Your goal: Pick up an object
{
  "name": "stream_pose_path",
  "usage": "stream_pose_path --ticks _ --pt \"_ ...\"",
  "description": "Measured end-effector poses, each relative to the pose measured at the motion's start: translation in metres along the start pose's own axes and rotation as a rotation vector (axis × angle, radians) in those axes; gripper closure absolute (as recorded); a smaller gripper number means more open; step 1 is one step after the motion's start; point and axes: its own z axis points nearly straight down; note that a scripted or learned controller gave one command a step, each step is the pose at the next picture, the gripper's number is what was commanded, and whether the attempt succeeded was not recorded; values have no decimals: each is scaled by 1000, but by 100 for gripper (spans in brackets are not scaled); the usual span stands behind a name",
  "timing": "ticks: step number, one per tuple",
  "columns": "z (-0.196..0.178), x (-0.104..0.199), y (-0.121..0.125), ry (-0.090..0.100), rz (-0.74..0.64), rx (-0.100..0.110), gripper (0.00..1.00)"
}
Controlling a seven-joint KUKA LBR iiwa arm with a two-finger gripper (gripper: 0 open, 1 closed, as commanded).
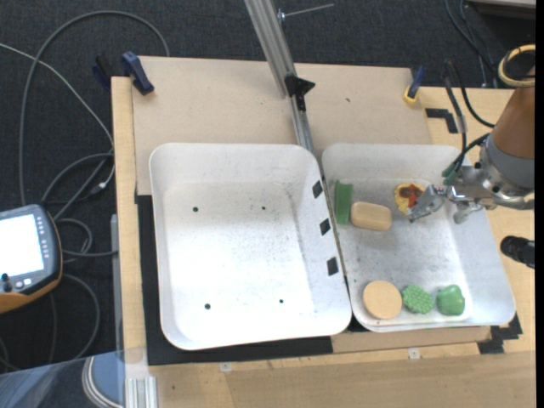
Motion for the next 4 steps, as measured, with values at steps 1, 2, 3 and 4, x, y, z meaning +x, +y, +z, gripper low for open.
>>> stream_pose_path --ticks 1,2,3,4 --pt "58 8 -3 1 -1 1 0" --pt "43 7 -1 -2 -1 -9 100" --pt "-21 11 2 -5 -2 -15 100" --pt "-8 11 2 -2 -1 -5 100"
